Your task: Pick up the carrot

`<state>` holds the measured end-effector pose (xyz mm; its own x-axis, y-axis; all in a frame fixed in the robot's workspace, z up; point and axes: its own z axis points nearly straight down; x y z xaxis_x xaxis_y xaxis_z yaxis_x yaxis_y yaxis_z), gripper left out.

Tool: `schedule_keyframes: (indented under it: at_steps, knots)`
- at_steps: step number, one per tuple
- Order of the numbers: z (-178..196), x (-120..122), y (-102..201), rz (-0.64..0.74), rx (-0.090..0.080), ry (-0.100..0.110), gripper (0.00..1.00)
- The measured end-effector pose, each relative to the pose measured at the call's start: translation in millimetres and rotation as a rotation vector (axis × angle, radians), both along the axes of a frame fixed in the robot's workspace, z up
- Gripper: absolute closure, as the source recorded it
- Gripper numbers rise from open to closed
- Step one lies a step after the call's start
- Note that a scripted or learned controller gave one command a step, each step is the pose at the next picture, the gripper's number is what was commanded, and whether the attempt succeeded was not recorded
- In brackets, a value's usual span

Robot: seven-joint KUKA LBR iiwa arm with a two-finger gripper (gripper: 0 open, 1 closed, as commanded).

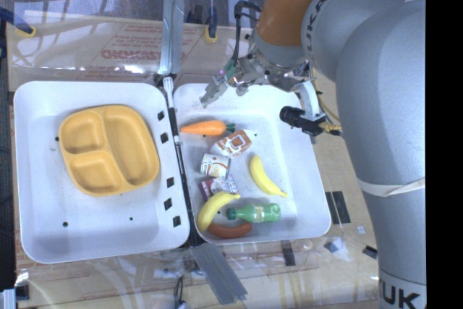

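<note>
Camera view, near to far: sausage point(229, 230), green bottle point(253, 213), two bananas point(215, 206), snack packets point(231, 143) in right bin point(304, 177). Carrot point(203, 129) lies at that bin's upper left, untouched. Gripper point(215, 89) hovers just above the carrot, fingers apart, holding nothing. Yellow divided plate point(108, 149) in left bin point(36, 213).

Orange carrot point(203, 129) flat, right bin's upper-left

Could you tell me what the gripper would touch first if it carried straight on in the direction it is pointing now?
Probably the carrot. The gripper points down and to the picture's left, just above the carrot in the right bin. Depth is hard to judge, so it might meet the bin floor beside the carrot instead.
</note>
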<state>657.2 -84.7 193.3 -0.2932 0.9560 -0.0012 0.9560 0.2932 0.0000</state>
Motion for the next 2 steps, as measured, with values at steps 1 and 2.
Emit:
schedule_keyframes:
  at_steps: [1, 2]
  knots:
    - [-102, -41, -17, 0.025, 0.001, 0.003, 0.00]
    - [0, 0, 32, 0.100, 0.001, -0.001, 0.00]
